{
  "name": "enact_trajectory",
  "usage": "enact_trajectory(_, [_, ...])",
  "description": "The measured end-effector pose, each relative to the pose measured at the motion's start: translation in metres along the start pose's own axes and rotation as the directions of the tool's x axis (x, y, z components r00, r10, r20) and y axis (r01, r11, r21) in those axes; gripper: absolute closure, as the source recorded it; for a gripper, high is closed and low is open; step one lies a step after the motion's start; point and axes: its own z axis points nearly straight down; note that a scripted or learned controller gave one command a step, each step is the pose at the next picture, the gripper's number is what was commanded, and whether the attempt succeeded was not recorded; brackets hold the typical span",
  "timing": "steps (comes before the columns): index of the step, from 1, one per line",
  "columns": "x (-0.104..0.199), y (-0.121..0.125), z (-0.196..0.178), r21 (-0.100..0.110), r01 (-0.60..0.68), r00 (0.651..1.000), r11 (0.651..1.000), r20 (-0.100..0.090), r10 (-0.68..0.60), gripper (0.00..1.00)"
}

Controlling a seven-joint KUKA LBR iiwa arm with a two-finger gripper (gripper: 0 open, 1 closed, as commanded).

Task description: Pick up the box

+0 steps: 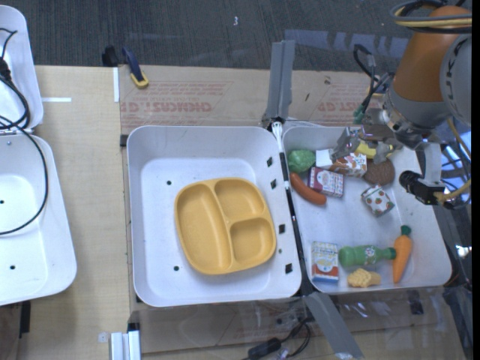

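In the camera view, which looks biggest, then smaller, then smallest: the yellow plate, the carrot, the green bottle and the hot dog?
1. Yellow plate, by far the biggest.
2. Green bottle, carrot and hot dog look about the same length, too close to rank.

Yellow divided tray point(225, 225) in left bin point(146, 201), toy food in right bin point(427, 265)

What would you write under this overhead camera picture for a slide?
Arm's gripper reaches into the right bin of toy food, near a box; yellow tray sits in the left bin.
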Motion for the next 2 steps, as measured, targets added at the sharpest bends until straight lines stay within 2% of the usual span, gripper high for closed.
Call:
enact_trajectory(1, [0.008, -0.021, 0.017, 0.003, -0.058, 0.998, 0.998, 0.000, 0.058, 0.00])
enact_trajectory(2, [-0.002, -0.032, 0.110, -0.012, -0.119, 0.993, 0.993, -0.001, 0.119, 0.00])
